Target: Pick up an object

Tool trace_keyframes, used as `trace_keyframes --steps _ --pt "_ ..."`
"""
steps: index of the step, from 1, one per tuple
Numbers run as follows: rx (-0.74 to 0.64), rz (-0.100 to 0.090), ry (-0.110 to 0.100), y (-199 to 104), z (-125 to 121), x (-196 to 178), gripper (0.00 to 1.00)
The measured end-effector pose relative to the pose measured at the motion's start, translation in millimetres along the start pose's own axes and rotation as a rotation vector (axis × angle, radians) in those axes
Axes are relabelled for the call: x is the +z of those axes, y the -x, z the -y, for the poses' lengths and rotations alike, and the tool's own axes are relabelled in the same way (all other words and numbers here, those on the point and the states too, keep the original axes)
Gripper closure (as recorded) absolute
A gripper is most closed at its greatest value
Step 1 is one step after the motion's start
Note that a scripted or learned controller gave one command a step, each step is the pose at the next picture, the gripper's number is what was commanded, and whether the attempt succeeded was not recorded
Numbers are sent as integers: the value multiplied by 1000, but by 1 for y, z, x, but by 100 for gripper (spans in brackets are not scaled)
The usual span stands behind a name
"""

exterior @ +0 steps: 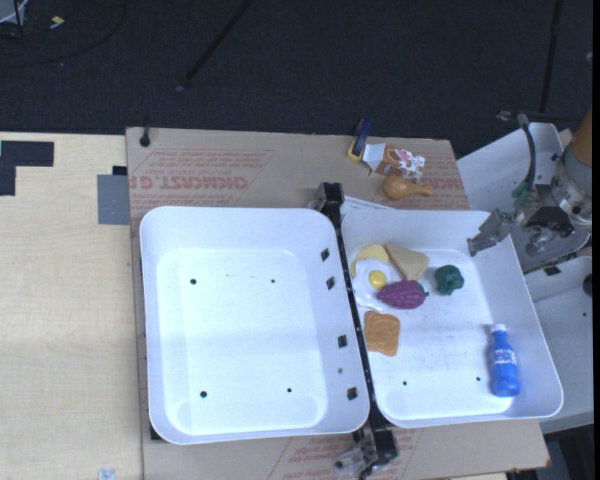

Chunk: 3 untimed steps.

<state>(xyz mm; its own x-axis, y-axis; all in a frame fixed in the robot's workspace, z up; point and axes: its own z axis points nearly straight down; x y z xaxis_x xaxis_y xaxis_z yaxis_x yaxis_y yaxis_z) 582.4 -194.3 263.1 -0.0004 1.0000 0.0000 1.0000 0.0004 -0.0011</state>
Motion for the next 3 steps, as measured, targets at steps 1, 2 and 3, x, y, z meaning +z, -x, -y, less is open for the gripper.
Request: trace_keyframes --steps 1,2,3 --pt "-8 -7 -11 -104 11 89 0" --pt "3 -2 -2 -89 56 178 0" --pt "1 2 4 -44 -1 174 0"
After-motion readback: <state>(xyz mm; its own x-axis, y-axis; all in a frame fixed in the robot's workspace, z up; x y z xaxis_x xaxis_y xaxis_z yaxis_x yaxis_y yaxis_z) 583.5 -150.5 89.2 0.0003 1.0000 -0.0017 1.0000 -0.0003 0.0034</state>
